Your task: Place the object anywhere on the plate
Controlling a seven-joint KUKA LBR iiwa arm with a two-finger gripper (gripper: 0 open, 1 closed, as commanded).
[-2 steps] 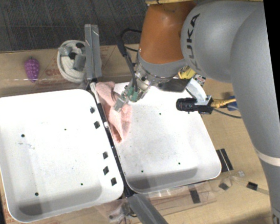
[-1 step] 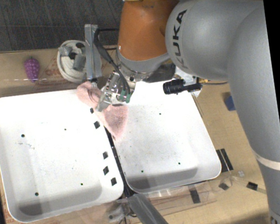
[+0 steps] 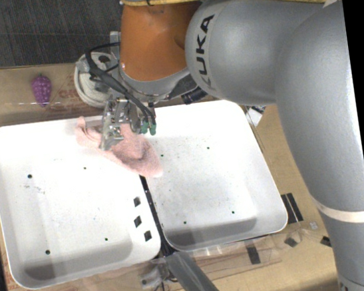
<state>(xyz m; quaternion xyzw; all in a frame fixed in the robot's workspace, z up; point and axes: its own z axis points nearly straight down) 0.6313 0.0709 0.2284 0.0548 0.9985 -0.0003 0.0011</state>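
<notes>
The gripper [image 3: 125,126] hangs over the far edge of the 2 white bins [image 3: 64,212], right above a pink cloth [image 3: 133,154] draped across their shared rim; whether it pinches the cloth I cannot tell. A purple object [image 3: 42,89] lies on the table [image 3: 5,85] beyond.

A pink, soft, crumpled object [image 3: 132,152] lies across the inner rim of the left bin [image 3: 15,198], at its far end.

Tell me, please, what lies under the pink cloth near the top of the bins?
The pink cloth drapes across the left bin and the right bin, over the seam between them. The gripper hangs above its upper part. Anything beneath the cloth is covered.
</notes>
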